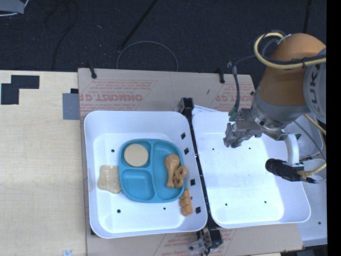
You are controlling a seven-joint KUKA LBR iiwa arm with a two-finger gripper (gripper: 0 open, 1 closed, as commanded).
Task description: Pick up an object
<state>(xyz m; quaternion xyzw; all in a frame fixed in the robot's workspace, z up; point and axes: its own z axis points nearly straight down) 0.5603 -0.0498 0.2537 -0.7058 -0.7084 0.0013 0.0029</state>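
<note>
My gripper [233,138] hangs over the upper left part of the right bin [256,207], near the divider between the bins. Nothing shows between its fingers. In the left bin [101,217] lies a blue compartment tray [139,186]. A round tan disc [135,154] rests in the tray's upper left compartment, and a brown pretzel-shaped piece [175,170] lies in its right compartment. A pale tan slice [109,178] lies on the bin floor just left of the tray. A small brown chunk [185,202] sits at the tray's lower right corner.
A black cylindrical part with a cable [285,169] reaches over the right bin's right side. The arm's grey and orange body [285,79] stands over the bin's upper right corner. A black clamp [186,106] joins the bins at the top.
</note>
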